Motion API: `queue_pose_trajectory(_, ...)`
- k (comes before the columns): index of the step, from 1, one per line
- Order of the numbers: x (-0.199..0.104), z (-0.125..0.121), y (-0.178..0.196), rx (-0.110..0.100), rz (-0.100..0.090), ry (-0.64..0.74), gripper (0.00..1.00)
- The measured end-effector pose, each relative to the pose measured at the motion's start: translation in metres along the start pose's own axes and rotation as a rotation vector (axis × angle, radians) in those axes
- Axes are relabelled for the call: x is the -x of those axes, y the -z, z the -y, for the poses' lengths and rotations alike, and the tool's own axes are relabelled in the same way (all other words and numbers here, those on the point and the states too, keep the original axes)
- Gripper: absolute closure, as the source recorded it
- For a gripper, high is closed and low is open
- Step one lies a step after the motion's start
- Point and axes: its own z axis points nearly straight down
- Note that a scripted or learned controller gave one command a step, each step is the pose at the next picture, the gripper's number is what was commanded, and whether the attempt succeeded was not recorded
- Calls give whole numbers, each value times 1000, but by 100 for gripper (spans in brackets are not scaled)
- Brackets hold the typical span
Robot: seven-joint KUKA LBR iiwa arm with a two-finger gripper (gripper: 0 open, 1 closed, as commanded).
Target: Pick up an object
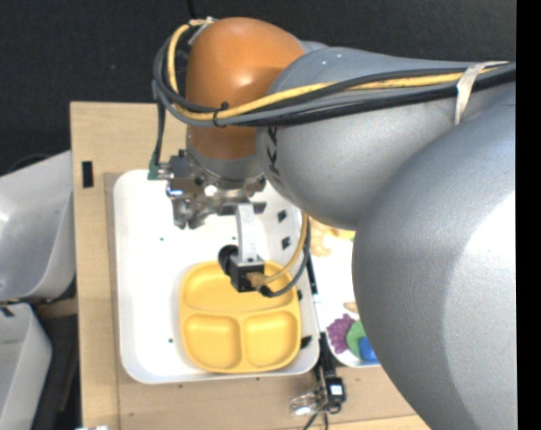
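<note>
Yellow plastic tray with three compartments [239, 334] is your likely target; it lies flat in the near right corner of the shallow white left bin [141, 267], its edge close to that bin's wall. The grey arm's two-finger gripper [192, 211] hangs over the middle of the same bin, toward its far wall, with nothing visibly held in it. You cannot tell from this angle whether it is open or closed, since the orange wrist band covers much of it. To do this step well, you would probably bring the gripper toward the bin's near right corner and aim at a raised rim or divider, because a shallow tray offers little else to pinch. Come straight down, keep clear of the bin's wall, and lift slowly, as a one-sided hold may let the tray tip
</note>
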Motion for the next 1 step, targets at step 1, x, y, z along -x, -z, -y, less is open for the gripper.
queue_pose_trajectory(1, 19, -41, -179, -3, 3, -11, 100)
